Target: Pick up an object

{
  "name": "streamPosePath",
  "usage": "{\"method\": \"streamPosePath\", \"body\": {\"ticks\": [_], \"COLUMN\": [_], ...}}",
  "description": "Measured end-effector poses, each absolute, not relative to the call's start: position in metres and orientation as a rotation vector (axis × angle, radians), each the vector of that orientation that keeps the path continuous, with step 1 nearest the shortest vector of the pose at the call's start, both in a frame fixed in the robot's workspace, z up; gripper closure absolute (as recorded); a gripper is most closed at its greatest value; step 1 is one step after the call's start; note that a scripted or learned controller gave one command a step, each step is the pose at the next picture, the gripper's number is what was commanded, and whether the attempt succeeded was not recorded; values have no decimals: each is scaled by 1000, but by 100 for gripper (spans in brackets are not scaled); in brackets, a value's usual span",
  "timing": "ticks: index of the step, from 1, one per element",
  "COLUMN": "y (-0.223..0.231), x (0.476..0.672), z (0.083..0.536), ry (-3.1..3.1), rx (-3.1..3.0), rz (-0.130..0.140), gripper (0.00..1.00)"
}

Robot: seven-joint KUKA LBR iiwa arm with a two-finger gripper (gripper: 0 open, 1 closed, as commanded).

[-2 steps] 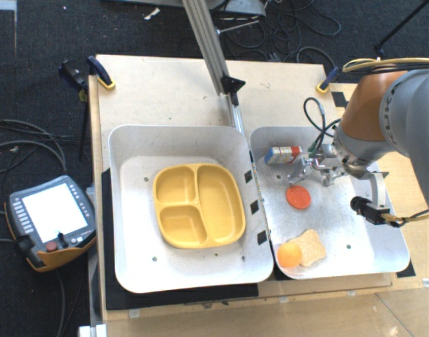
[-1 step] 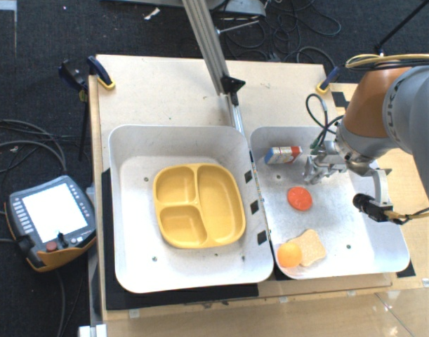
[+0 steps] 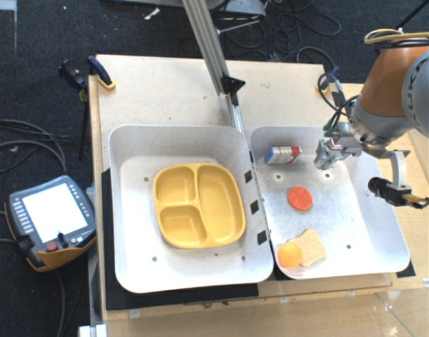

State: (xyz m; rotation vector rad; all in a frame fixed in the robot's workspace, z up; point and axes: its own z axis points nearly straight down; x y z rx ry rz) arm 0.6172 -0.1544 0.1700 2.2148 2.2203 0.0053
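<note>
The tool (image 3: 326, 154), its opening not discernible, is shown poised just right of the small carton (image 3: 283, 154), for approach, the red disc (image 3: 300, 199) lying just below that carton.

Arm (image 3: 393, 90) bent, wrist angled down-left

In the right bin (image 3: 368, 223) you have four loose things to choose from. A small carton (image 3: 283, 154), white with red and blue, lies on its side near the far left corner. A flat red-orange disc (image 3: 300, 199) sits nearer the middle, well apart from the carton. At the near left corner you find an orange ball (image 3: 290, 254) touching a tan, bread-like slice (image 3: 312, 248), which lies just to its right.
</note>
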Motion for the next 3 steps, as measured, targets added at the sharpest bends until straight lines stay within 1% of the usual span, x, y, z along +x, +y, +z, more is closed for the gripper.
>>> {"method": "streamPosePath", "body": {"ticks": [2,3], "y": [-157,-94], "x": [621,612], "z": [252,249], "ry": [2221,2231], "rx": [2214,2213], "rz": [5,3], "gripper": [100,100]}}
